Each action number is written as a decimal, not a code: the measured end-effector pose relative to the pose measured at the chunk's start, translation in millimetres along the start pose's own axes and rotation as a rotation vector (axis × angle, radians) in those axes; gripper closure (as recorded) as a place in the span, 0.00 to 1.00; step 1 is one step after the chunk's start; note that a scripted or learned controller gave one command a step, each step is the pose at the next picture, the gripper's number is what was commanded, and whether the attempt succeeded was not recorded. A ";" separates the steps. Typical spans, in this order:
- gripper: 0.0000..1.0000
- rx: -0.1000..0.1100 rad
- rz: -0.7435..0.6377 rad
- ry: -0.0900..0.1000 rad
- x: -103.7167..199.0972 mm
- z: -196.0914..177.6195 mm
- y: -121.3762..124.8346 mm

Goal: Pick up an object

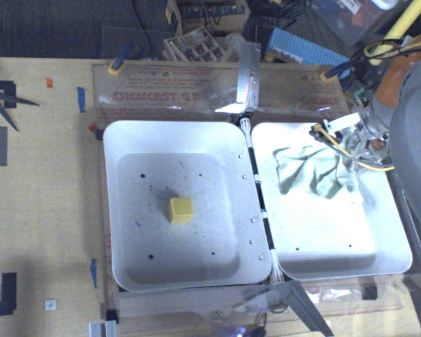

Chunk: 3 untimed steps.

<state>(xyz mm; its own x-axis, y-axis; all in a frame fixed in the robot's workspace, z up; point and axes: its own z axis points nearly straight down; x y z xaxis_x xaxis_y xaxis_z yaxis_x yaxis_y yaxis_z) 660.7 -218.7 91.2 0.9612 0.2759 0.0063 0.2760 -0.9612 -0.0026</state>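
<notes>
A small yellow cube [181,210] lies near the middle of the left bin [126,146]. In the right bin [351,237] a pale, crumpled cloth [305,168] is spread across the upper half. My gripper [346,166] reaches in from the right and hangs low over the right end of that cloth, at or just above the fabric. The wrist with its yellow cables [351,140] blocks the view of the gripper's tip. Nothing is visibly lifted off the bin floor.
A metal divider [256,188] separates the two bins. The grey arm body [414,139] fills the right side above the right bin's edge. Clear plastic sheeting [175,93] and cluttered boxes [196,20] lie behind the bins.
</notes>
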 end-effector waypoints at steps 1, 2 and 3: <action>1.00 -0.001 0.070 -0.008 -5.4 -53.7 1.5; 1.00 -0.011 -0.216 0.000 -9.2 -0.5 -34.8; 1.00 0.002 0.029 -0.003 -14.4 -7.0 -5.5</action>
<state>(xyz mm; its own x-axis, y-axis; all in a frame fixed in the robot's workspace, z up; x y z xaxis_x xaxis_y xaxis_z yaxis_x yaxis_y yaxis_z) 645.3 -217.4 98.1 0.9689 0.2476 0.0028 0.2476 -0.9688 -0.0045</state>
